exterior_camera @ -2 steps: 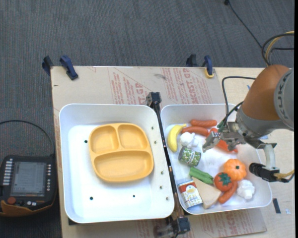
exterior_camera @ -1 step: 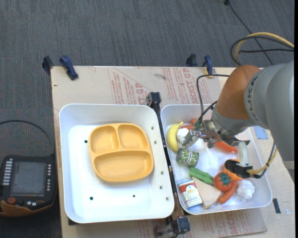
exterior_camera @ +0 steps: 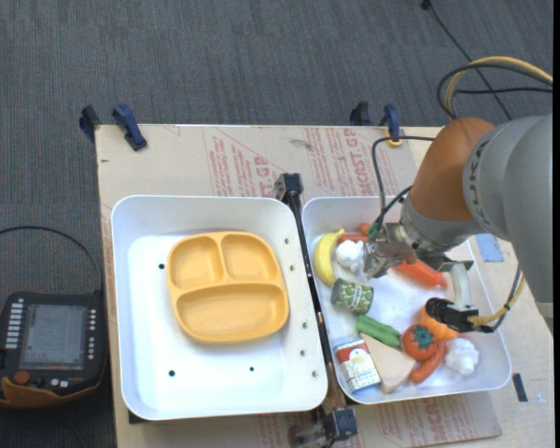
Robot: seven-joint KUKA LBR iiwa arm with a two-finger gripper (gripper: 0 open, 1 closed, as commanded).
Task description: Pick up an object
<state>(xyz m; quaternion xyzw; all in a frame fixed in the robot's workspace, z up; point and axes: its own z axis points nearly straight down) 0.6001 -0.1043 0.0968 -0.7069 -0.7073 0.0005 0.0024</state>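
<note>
The right bin [exterior_camera: 500, 362] holds several toy foods: a yellow banana [exterior_camera: 326, 256], a white round piece [exterior_camera: 349, 254], a green can [exterior_camera: 353, 296], a green pod [exterior_camera: 379, 330], a red-labelled can [exterior_camera: 357, 365], a tan wedge [exterior_camera: 392, 362], an orange-red pepper [exterior_camera: 424, 335], a carrot [exterior_camera: 419, 273] and a white lump [exterior_camera: 462, 357]. My gripper [exterior_camera: 381, 256] is low in this bin, just right of the white piece and left of the carrot. The arm's wrist hides the fingertips.
The left bin [exterior_camera: 140, 241] holds a yellow three-part plate [exterior_camera: 229, 285]. A grey rail [exterior_camera: 308, 269] separates the bins. A teach pendant [exterior_camera: 47, 348] lies on the floor at left. Blue clamps [exterior_camera: 129, 125] grip the bench's far edge.
</note>
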